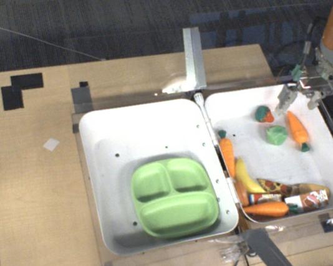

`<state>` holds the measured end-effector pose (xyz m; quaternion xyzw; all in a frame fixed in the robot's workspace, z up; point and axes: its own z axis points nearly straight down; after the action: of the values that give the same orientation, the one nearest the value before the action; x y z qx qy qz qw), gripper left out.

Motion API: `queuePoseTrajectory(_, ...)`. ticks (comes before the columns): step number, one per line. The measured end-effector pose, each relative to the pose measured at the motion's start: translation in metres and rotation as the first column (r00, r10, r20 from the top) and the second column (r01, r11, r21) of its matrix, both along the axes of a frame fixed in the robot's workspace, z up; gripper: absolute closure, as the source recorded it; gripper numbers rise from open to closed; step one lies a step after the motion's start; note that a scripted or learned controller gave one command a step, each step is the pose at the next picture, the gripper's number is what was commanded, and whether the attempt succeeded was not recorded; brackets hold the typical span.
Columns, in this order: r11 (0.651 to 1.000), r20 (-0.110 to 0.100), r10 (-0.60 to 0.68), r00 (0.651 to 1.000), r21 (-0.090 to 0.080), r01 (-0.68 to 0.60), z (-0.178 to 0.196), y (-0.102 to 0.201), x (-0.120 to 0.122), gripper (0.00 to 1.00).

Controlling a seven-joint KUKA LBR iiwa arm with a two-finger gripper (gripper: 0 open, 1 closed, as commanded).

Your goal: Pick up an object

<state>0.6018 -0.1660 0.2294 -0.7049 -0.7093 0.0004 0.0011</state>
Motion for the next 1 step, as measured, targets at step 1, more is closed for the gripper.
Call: queuePoseTrajectory(1,0.998,0.002,-0.068,0.998,-0.001,0.068,0.0504,0.0194,0.0206,0.0)
